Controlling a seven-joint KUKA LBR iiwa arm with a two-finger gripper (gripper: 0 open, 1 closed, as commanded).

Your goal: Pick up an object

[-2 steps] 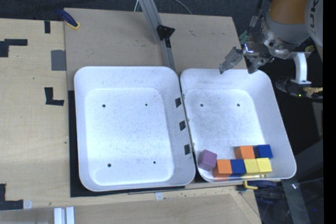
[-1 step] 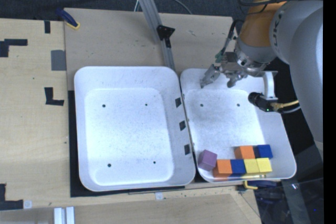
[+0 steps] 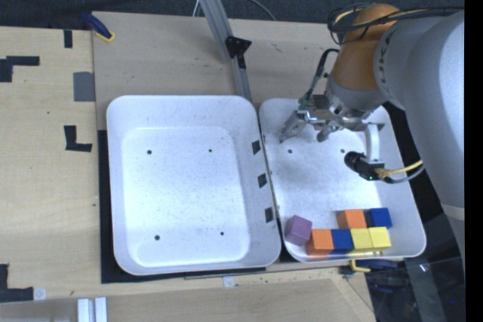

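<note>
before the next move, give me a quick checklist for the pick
1. Blocks in reach: ok. The purple block and the orange, blue and yellow blocks sit at the near edge of the right bin.
2. Gripper over the blocks: not ok. The gripper is at the bin's far end, apart from them.
3. Fingers free: ok, they are spread with nothing between them.
4. Lone target: ok. The purple block stands slightly apart from the packed cluster.
5. Clearance from the wall: cannot tell; the blocks lie close to the near rim.
</note>
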